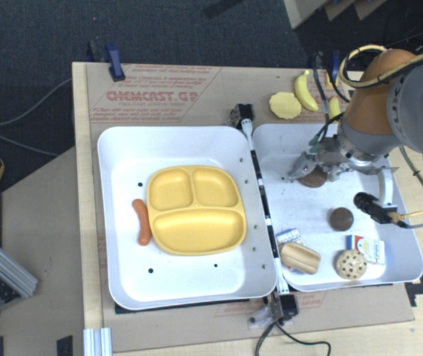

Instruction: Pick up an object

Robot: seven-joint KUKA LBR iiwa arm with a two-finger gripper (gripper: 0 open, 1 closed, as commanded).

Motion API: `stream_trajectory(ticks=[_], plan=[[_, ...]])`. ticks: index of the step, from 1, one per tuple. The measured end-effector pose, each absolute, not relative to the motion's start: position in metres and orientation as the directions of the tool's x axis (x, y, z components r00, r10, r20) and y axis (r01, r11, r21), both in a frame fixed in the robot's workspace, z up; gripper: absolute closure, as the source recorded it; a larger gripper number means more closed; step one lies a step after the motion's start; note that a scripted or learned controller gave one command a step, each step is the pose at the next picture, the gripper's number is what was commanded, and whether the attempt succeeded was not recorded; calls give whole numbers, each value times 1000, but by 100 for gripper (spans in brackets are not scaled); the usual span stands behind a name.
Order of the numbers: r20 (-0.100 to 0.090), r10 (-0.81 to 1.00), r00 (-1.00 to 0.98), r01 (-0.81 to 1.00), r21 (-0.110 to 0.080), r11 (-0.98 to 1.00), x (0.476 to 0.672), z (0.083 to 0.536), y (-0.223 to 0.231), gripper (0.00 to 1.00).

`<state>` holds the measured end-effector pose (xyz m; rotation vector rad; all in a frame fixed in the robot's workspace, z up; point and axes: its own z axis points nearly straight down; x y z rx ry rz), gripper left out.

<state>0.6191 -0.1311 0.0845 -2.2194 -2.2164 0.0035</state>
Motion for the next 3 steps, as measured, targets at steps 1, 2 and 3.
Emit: stream_trajectory(ticks=[1, 2, 3], plan=[[-4, 1000, 1, 1000, 6, -1, 666, 86, -180, 0], [3, 1000, 0, 1000, -5, 0, 615, 84, -145, 0], [-4, 1000, 2, 1000, 7, -2, 669, 103, -212, 0]])
